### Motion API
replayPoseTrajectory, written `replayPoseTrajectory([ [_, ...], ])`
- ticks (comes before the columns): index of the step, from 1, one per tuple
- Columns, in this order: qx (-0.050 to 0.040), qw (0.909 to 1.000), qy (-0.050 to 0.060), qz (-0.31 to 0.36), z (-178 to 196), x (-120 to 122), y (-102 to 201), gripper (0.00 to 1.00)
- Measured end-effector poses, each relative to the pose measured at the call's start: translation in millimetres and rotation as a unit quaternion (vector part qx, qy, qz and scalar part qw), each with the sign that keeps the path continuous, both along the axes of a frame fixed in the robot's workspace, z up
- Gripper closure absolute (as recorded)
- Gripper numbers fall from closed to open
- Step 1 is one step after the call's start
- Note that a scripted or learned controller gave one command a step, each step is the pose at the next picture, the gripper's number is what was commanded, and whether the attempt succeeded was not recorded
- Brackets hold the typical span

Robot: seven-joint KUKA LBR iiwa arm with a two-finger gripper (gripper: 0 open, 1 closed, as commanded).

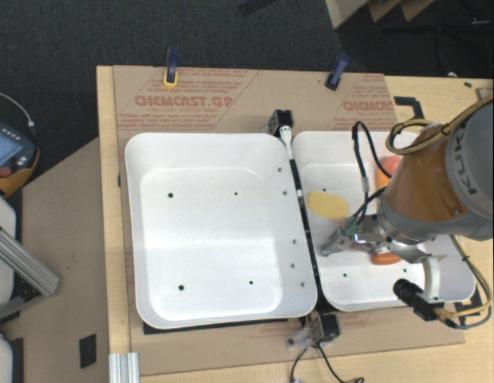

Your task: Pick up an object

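The arm is reaching into the right bin (342, 290), its tool (342, 242) hanging low just below a yellow object (328, 205). An orange object (384, 257) is peeking out beside the wrist. Whether the tool is gripping anything, I cannot tell.

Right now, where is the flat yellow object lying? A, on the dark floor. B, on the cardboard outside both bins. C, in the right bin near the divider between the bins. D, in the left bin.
C: the yellow object lies on the floor of the right bin, close to the edge it shares with the left bin, just up-left of the gripper.
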State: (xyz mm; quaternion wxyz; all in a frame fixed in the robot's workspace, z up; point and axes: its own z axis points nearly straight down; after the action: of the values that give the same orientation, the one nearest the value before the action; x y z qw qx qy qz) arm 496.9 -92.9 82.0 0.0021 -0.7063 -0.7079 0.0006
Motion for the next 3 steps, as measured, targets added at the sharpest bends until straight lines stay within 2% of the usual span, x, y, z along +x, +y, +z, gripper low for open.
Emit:
replayPoseTrajectory([
  [1,-0.0010,1.0000,-0.003,-0.001,13,2,-2,1.00],
  [2,-0.0017,1.0000,-0.009,0.002,109,73,35,1.00],
  [3,-0.0002,1.0000,-0.007,0.003,185,92,122,1.00],
])
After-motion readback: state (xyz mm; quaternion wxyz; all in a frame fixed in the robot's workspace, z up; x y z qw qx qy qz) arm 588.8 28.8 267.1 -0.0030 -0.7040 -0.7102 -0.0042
